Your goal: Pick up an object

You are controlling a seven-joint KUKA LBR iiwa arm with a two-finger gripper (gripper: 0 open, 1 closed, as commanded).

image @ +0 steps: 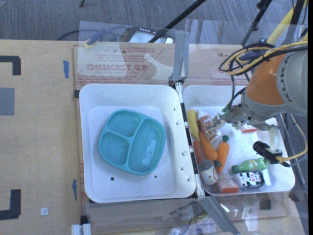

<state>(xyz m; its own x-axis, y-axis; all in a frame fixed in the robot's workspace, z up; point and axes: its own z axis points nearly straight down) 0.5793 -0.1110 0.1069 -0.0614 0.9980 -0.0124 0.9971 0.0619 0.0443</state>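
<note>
Wooden bench [39, 146], teal plate [132, 141] in left bin [93, 97], gripper [229, 112] above carrots [215, 151], jaw state unclear

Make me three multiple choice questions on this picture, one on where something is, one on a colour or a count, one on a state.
1. Where is the plate?
A. in the left bin
B. in the right bin
C. on the floor

2. How many compartments does the plate have?
A. one
B. three
C. six

3. How does the green bottle sit?
A. upright
B. lying on its side
C. standing on the plate

Answers:
1. A, since the teal plate rests in the left bin, apart from the clutter in the right bin.
2. B, since ridges split it into two small sections and one large one.
3. B, since its length runs flat along the bin floor, cap toward the carrots.
</note>
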